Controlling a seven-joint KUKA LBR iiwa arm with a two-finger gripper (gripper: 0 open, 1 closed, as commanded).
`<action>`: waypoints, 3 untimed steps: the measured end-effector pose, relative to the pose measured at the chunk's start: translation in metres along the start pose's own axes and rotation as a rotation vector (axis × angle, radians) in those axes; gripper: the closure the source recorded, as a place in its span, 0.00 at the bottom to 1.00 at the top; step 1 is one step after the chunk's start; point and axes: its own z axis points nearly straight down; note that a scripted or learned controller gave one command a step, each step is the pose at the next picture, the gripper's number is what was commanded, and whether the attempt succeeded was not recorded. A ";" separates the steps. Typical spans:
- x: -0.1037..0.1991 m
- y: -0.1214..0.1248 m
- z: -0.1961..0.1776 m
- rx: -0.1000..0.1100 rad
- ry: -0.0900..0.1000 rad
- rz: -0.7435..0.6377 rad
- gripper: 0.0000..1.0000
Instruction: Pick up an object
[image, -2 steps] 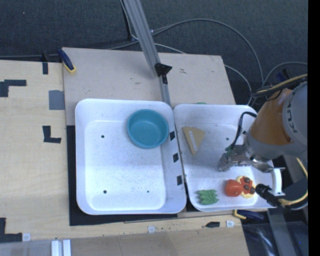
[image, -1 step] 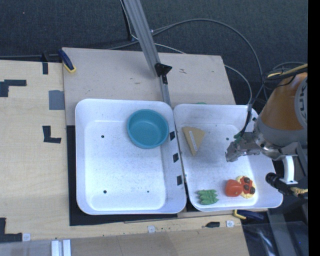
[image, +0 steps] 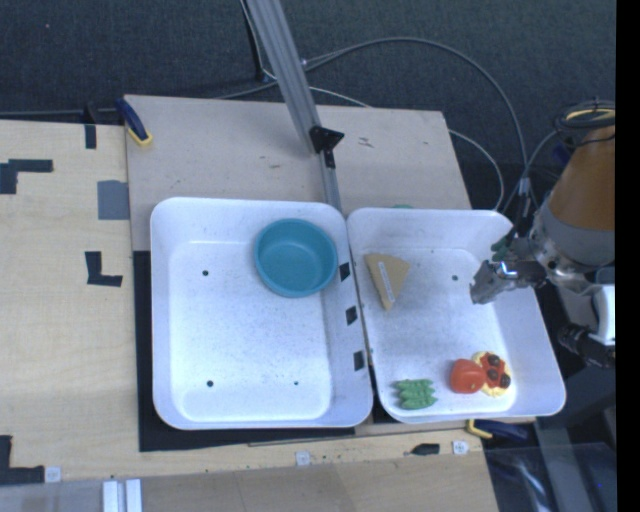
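We see nothing picked up yet. The gripper (image: 487, 284) hangs over the right bin (image: 440, 225), apparently carrying nothing; its jaw spread we cannot tell. The wedge (image: 387, 278) lies left of it; tomato (image: 466, 375) and greens (image: 414, 393) below.

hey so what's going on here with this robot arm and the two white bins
A robot arm reaches in from the right, its gripper hovering over the right bin near its right wall, with nothing visibly held. That bin holds a tan wedge, a green toy and a red and yellow toy. The left bin holds a blue bowl. All items lie untouched.
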 end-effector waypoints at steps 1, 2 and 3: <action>0.000 0.000 -0.016 0.003 0.001 0.000 1.00; 0.055 0.002 -0.004 0.006 0.002 -0.004 1.00; 0.106 0.005 0.005 0.006 0.002 -0.004 1.00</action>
